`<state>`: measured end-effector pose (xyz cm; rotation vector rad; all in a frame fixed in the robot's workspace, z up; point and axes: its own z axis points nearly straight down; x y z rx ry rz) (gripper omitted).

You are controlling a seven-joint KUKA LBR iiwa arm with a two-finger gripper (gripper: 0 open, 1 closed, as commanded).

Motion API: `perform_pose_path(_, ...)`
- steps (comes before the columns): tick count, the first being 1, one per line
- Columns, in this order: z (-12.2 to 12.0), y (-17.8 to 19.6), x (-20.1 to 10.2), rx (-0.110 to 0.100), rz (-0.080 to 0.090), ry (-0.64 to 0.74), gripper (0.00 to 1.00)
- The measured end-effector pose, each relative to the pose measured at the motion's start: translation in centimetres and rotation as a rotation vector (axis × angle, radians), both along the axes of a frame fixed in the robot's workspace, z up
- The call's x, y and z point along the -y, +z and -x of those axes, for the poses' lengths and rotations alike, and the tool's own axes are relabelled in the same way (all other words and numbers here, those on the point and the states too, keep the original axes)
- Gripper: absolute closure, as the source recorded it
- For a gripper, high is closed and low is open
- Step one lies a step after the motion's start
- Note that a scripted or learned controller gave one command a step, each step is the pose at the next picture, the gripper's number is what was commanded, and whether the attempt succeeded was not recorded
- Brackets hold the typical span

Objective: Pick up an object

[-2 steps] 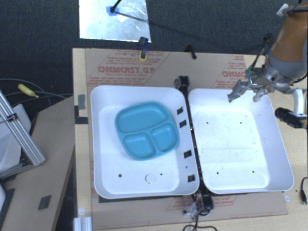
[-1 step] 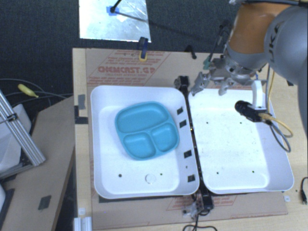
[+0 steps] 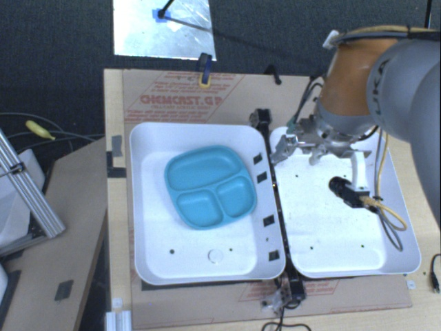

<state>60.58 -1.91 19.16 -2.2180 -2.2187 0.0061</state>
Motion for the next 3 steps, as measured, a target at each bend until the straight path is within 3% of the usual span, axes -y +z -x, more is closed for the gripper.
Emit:
perform_pose_path(1,5.9,-0.8,-8.3,0.001,-0.004,0.011,0.00)
perform_pose_path(2,5.5,0.4,-7.7,0.009,-0.001,0.002,1.00)
perform_pose_path(3,12.2,-0.8,-5.9,0.001,0.000,-0.002,1.00)
